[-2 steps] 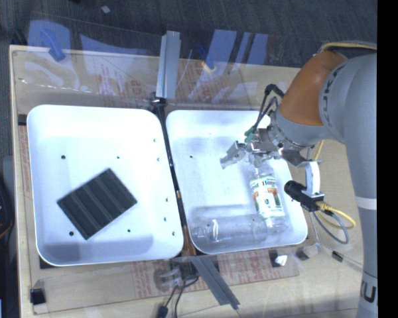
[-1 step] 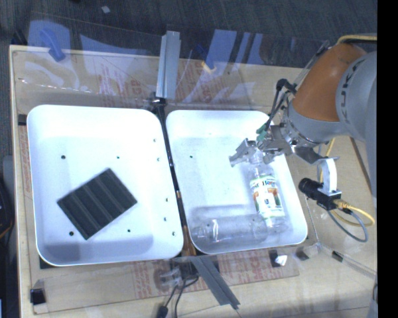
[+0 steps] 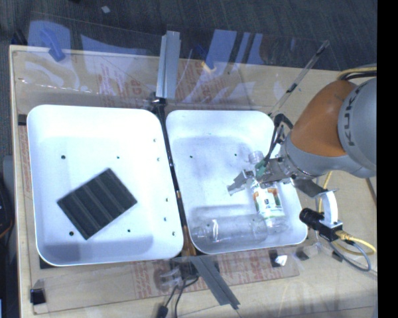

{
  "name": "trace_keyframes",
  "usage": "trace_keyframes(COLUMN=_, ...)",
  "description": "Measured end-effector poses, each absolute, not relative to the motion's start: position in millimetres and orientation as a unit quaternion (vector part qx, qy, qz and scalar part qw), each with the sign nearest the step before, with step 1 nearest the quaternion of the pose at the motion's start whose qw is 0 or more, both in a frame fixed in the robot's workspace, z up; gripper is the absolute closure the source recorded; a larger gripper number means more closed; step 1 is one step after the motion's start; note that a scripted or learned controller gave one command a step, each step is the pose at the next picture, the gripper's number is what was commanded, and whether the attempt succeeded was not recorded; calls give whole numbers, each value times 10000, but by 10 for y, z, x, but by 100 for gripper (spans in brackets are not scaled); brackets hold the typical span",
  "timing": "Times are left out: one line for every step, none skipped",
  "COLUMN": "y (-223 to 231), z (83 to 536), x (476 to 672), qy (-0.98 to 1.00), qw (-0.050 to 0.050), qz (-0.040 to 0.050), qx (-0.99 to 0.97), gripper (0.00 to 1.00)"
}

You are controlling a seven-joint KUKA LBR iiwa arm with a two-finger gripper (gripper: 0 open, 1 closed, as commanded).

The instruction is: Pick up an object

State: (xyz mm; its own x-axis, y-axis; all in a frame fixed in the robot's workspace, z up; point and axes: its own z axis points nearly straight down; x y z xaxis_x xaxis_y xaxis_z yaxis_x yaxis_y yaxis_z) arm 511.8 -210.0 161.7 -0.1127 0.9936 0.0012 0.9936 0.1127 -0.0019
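My gripper (image 3: pixel 247 177) hangs low over the right bin (image 3: pixel 199 144), near its right half, with the grey and orange arm behind it. Just right of and below the gripper lies a small white bottle (image 3: pixel 270 204) with an orange and green label, close to the gripper or touching it. A clear plastic bottle (image 3: pixel 235 229) lies on its side along the bin's front wall. A black ribbed slab (image 3: pixel 96 203) lies flat and askew in the left bin (image 3: pixel 46 138).
A vertical metal post (image 3: pixel 167 65) stands behind the seam between the two bins. A clear panel runs along the back of the bench. A metal bracket (image 3: pixel 209 280) sits at the front edge.
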Motion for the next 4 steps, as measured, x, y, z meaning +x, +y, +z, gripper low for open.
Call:
trace_keyframes(y=-2103, z=1617, x=5118, qy=-7456, qw=9, qz=3, qx=-6664, gripper=0)
trace_keyframes(y=-2103, z=1617, x=5118, qy=-7456, qw=9, qz=3, qx=-6664, gripper=0)
trace_keyframes(y=-2103, z=1617, x=5118, qy=-7456, qw=9, qz=3, qx=-6663, gripper=0)
trace_keyframes(y=-2103, z=1617, x=5118, qy=-7456, qw=9, qz=3, qx=-6663, gripper=0)
